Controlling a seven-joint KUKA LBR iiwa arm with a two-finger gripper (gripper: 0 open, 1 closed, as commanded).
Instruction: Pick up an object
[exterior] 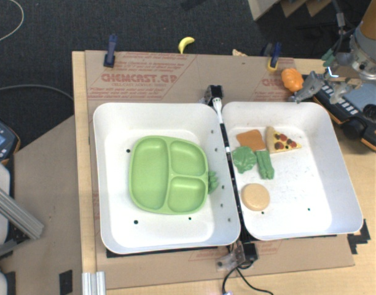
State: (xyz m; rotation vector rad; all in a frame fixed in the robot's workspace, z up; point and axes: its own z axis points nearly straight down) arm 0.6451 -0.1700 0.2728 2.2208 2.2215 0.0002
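The right bin point(323, 183) holds several toy foods in its left half. An orange-brown slab point(251, 139) lies beside a pizza slice point(282, 141). Below them sit a green leafy piece point(243, 159) and a green pickle-like piece point(265, 164). A tan round disc point(255, 197) rests nearer the front. My gripper point(309, 89) hangs at the bin's far right corner, over the rim and apart from all the foods. It is small and partly blurred.
In the left bin point(108, 165) lies a green divided plate point(168, 174), with a small green scrap point(212, 180) at its right edge. An orange ball point(291, 78) and a yellow banana point(186, 43) lie on the cardboard behind the bins. Blue clamps point(110, 50) hold the board.
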